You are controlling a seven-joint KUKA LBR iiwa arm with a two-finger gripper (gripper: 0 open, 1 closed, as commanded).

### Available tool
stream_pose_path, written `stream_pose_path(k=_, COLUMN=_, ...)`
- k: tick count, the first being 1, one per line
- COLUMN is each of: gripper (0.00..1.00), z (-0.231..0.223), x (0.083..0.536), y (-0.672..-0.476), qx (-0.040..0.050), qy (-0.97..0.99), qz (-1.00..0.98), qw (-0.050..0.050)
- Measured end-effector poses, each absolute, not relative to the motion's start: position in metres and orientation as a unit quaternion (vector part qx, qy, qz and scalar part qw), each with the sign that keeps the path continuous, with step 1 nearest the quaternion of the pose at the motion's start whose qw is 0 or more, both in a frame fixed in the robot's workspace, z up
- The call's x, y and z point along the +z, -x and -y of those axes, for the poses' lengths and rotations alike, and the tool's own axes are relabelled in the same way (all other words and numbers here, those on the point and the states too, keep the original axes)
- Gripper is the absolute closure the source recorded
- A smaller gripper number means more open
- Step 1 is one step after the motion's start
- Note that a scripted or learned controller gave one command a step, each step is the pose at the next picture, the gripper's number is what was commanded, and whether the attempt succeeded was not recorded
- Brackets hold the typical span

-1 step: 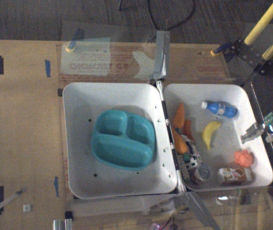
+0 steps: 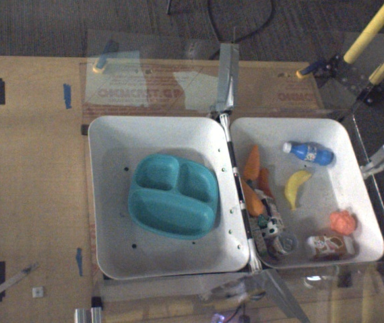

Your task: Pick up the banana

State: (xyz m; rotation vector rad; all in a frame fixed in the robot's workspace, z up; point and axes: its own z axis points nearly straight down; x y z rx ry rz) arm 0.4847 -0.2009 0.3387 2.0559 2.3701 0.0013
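Observation:
The yellow banana (image 2: 296,187) lies in the middle of the right bin (image 2: 354,180), curved, with its upper tip pointing toward a blue bottle (image 2: 310,154). Nothing touches it. A pale grey part of my gripper (image 2: 382,159) pokes in at the right edge of the view, just over the right bin's outer rim. It sits to the right of the banana and slightly higher in the frame, well apart from it.
Orange carrots (image 2: 252,165) and small cluttered items (image 2: 271,224) line the right bin's left wall. An orange-pink toy (image 2: 343,222), a brown container (image 2: 330,245) and a can (image 2: 285,243) lie near its front. A teal divided plate (image 2: 174,195) rests in the left bin (image 2: 108,180).

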Motion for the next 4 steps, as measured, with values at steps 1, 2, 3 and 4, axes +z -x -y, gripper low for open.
stream_pose_path(k=1, gripper=0.0, z=0.162, x=0.21, y=-0.479, qx=-0.0002, qy=-0.679, qz=-0.734, qw=0.0)
stream_pose_path(k=2, gripper=0.0, z=0.127, x=0.187, y=-0.565, qx=0.0003, qy=-0.722, qz=-0.692, qw=0.001)
stream_pose_path(k=3, gripper=0.0, z=0.136, x=0.089, y=-0.551, qx=0.0032, qy=-0.714, qz=-0.7, qw=0.004)
stream_pose_path(k=4, gripper=1.0, z=0.138, x=0.1, y=-0.552, qx=0.0046, qy=-0.716, qz=-0.698, qw=0.006)
